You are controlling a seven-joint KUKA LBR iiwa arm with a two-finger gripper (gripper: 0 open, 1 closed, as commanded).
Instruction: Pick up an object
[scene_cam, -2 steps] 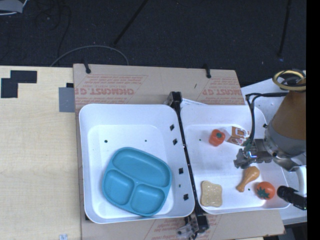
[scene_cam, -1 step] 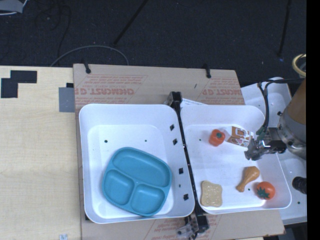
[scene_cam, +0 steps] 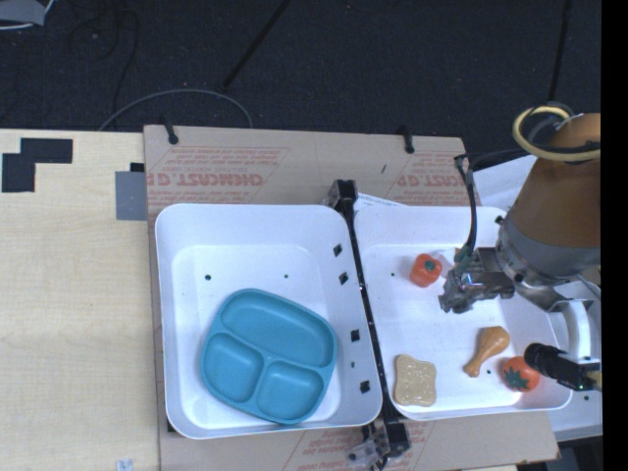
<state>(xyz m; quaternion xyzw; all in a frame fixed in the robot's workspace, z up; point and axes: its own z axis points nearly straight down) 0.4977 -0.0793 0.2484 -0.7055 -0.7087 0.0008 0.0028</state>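
Starting at the left, we see bare tabletop, then the left bin with a blue tray lying toward its 6 o'clock side. Across the divider, the right bin carries the loose things: a bread slice at 7 o'clock, an orange pepper near the middle toward 11 o'clock, a drumstick at 5 o'clock, and a tomato at 4 o'clock by the rim. The claw hangs over the bin's middle, just right of the pepper and at 11 o'clock from the drumstick; we see nothing between its fingers, and we cannot tell whether they are spread or pressed together, since the dark metal blurs into one mass. We judge the step in hand to be the approach, with no object lifted yet. The pepper looks the nearest candidate, at the claw's 10 o'clock. The next move calls for a small shift toward it, a drop with the fingers either side, and a firm close, since a round piece could roll away.
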